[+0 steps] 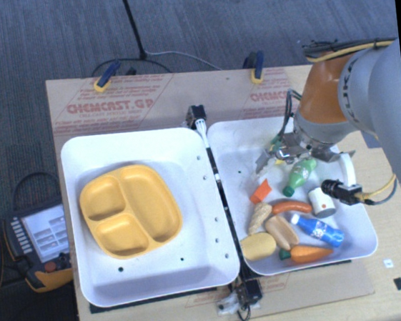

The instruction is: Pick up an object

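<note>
Two shallow white bins are seen side by side on the counter (109, 112), which is covered by a sheet of printed cardboard. In the left bin (84, 277) a yellow divided plate (128, 209) lies flat, toward the bin's left side.

The right bin (364, 242) holds a cluster of toy foods in its lower half. An orange block (261, 191) is set near the bin's left wall, with a green bottle (299, 176) to its right. Below these lie a red sausage (291, 207), a tan peanut-shaped piece (259, 218), a hot dog (283, 232), a yellow bun (258, 246), a carrot (310, 253) and a blue bottle (318, 229). A white cup (323, 203) rests just beside the sausage's right end.

The grey arm with its orange band (322, 92) reaches in from the right, and the hand (280, 154) is lowered over the upper part of the right bin, just above the green bottle. Whether its fingers are spread or pressed together cannot be told, and nothing is seen pinched between them.
</note>
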